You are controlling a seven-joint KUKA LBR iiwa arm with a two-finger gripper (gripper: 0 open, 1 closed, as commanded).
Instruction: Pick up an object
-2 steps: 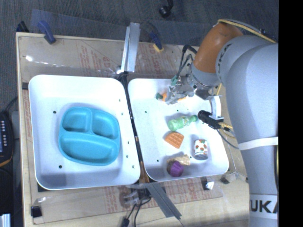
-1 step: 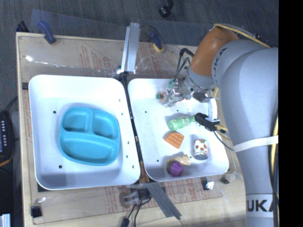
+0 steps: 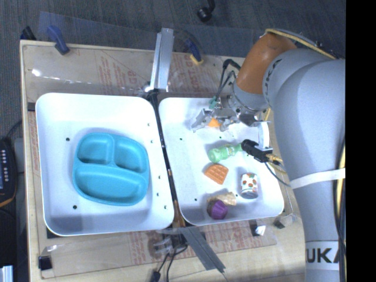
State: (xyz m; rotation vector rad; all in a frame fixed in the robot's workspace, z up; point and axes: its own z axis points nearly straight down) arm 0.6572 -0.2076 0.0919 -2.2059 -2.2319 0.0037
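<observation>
My gripper is low at the far end of the right bin, open, its fingers spread to either side of a small orange object on the bin floor. Nearer the camera lie a green bottle on its side, an orange ridged piece, a white cup with coloured dots, and a purple object touching a small tan piece. Nothing is lifted.
The left bin holds a blue divided tray. A black cable end hangs over the right bin beside the green bottle. The grey arm covers the right bin's right edge. A metal bar stands behind the two bins.
</observation>
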